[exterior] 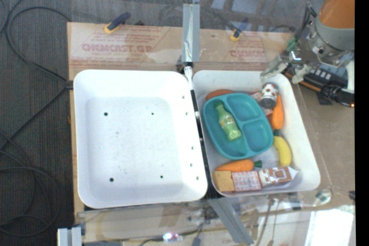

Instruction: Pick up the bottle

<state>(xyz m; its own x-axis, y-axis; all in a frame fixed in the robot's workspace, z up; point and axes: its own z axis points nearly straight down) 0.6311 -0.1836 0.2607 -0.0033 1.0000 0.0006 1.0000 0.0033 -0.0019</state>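
Observation:
A small green bottle point(228, 120) lies on its side in the left compartment of a teal divided plate point(253, 135) in the right bin point(308, 150). My gripper point(282, 70) hangs over the right bin's far right corner, up and to the right of the bottle and well apart from it. The arm's orange band point(340, 0) rises above the gripper at the top right. Nothing shows in the gripper's grasp.
Around the plate lie a small can point(268, 95), a carrot point(278, 112), a banana point(282, 150), a second carrot point(235, 166) and a printed box point(253, 180). The left bin point(86, 141) stands beside it, with a metal divider post point(189, 37) behind.

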